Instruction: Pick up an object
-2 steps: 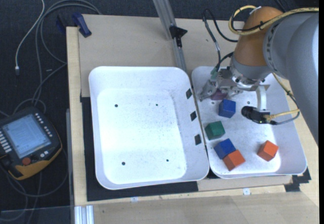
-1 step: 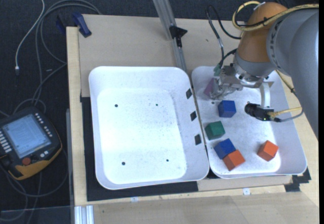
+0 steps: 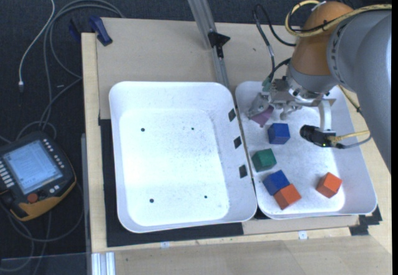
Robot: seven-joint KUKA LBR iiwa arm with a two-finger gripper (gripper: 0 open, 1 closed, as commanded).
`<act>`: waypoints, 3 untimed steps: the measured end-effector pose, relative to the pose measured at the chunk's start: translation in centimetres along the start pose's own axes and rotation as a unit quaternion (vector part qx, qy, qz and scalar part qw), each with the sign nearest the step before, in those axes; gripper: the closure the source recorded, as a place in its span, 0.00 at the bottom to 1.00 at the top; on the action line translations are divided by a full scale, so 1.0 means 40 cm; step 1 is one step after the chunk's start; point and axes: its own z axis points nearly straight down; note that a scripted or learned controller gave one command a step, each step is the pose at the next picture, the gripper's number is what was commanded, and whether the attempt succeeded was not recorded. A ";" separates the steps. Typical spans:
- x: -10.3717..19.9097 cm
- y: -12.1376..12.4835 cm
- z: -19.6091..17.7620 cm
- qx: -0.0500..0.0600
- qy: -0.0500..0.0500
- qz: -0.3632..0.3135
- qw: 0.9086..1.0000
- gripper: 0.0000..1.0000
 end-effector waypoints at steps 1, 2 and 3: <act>0.001 -0.003 -0.024 0.003 0.001 0.000 1.000 1.00; 0.002 0.000 -0.025 0.001 0.001 0.000 1.000 0.00; 0.003 0.001 -0.054 0.000 0.002 0.000 1.000 1.00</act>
